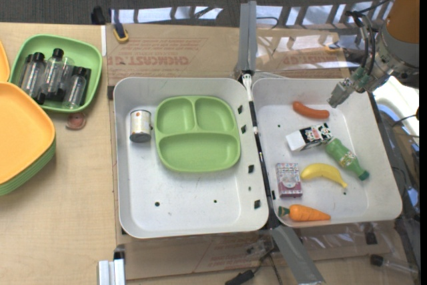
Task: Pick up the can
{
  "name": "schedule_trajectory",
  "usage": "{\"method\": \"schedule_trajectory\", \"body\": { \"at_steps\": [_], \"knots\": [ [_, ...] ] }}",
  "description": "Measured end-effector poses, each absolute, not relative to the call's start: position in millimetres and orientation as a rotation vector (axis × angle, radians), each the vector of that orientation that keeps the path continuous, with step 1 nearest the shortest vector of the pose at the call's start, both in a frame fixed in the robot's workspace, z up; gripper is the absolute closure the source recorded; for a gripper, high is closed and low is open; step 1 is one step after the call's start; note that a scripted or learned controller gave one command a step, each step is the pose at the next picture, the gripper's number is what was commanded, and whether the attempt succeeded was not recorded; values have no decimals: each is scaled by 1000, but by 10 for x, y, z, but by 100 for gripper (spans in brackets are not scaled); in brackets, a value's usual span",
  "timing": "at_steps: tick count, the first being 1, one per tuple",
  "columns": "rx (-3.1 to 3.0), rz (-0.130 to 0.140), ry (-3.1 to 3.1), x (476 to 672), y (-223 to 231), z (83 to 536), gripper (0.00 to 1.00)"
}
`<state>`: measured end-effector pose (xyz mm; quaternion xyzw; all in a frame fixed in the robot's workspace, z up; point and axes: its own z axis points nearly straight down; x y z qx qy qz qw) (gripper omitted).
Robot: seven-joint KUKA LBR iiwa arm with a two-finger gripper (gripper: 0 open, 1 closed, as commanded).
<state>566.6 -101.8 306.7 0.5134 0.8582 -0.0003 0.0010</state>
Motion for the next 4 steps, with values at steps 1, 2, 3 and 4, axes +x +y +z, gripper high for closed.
{"method": "schedule_trajectory", "body": {
  "at_steps": [1,2,3,4],
  "knots": [
    [1368,-1,2826,6194,-876,2620,100],
    [1024,0,2969,6462,-1098,2149,100],
    [775,0,3040,5976,-1522,2825,100],
    [266,1,3125,6419,-1469,2756,100]
  ]
}}
